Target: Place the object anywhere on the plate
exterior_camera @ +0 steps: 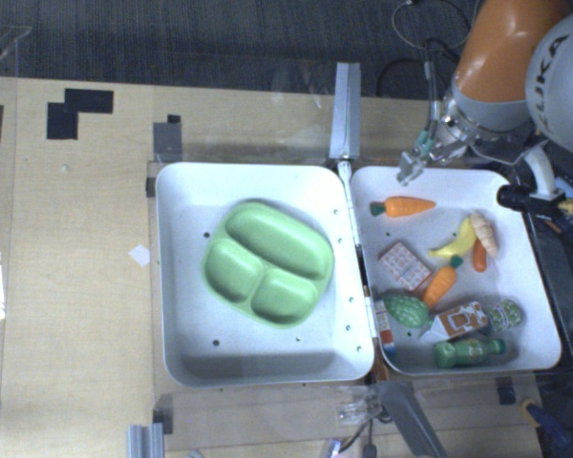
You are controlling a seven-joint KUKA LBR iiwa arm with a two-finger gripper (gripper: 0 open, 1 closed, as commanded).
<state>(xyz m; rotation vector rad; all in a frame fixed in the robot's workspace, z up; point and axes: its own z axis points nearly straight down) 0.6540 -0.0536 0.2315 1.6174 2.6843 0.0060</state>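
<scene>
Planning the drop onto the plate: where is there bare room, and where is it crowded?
The green plate has all three compartments bare, and the left bin has bare floor around it. The right bin is crowded towards its front; its one bare patch lies beside the upper carrot, below the pincer.

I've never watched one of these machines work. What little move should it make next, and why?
Probably lower the gripper onto the orange toy carrot just below it in the right white bin. The carrot lies apart from the other toys, and the green divided plate in the left white bin has no toy on it.
</scene>
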